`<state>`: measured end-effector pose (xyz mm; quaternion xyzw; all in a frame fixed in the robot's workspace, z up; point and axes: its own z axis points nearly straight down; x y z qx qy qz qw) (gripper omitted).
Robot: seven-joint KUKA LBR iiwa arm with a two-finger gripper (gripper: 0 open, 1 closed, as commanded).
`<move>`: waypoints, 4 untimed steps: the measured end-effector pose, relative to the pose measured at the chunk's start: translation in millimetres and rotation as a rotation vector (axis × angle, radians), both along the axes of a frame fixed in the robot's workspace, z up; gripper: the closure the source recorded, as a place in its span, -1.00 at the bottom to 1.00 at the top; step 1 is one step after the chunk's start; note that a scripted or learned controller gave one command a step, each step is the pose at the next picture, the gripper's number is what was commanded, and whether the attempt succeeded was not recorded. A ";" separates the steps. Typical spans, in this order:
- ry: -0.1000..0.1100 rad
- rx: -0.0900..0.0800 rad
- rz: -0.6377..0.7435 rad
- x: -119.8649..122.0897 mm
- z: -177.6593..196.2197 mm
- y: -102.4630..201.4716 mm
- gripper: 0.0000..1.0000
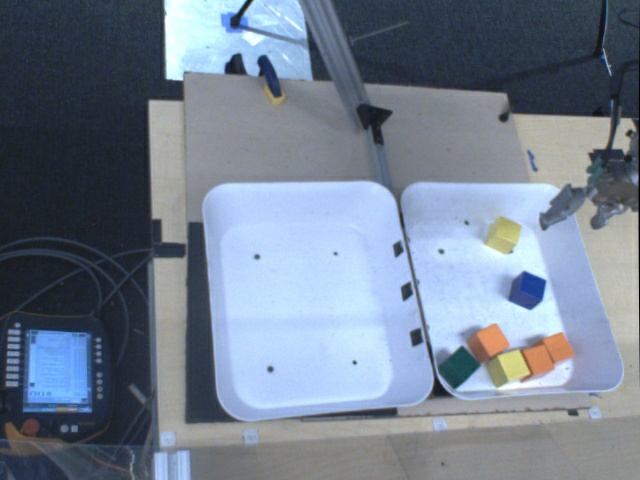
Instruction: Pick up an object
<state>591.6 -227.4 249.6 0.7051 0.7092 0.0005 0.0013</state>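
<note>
The pale wooden worktop (165,268) carries a brown board (300,128) and, on it, two shallow white plastic bins side by side. The left white bin (300,298) is the larger-looking of the pair and shows only a few dark dots on its floor. The right white bin (590,298) holds all the small blocks.

A grey metal pole (335,43) slants down from the top edge and ends at a black clamp (373,117) just above the gap between the bins. At the lower left, off the worktop, lies a black handheld control pendant with a lit screen (55,373), with dark cables curling around it.

The grey two-finger gripper (582,211) sits at the right edge, over the upper right rim of the right bin. Its fingers (560,208) are spread apart and released, with nothing between them.

Inside the right bin, a yellow cube (503,234) lies near the upper middle, apart from the rest and nearest the gripper. A dark blue cube (527,289) sits below it, alone. Along the lower edge is a cluster: a dark green cube (459,366) at the left, an orange cube (488,341) just above and beside it, a second yellow cube (509,366) touching that orange one, then two more orange cubes (538,359) and (558,346) to the right.
</note>
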 end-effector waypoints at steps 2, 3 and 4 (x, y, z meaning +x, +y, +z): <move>0.003 0.000 -0.003 -1.3 -41.1 0.9 -1.00; 0.004 0.001 -0.001 0.8 -84.6 7.2 -1.00; 0.004 0.001 -0.003 0.7 -136.6 7.5 -1.00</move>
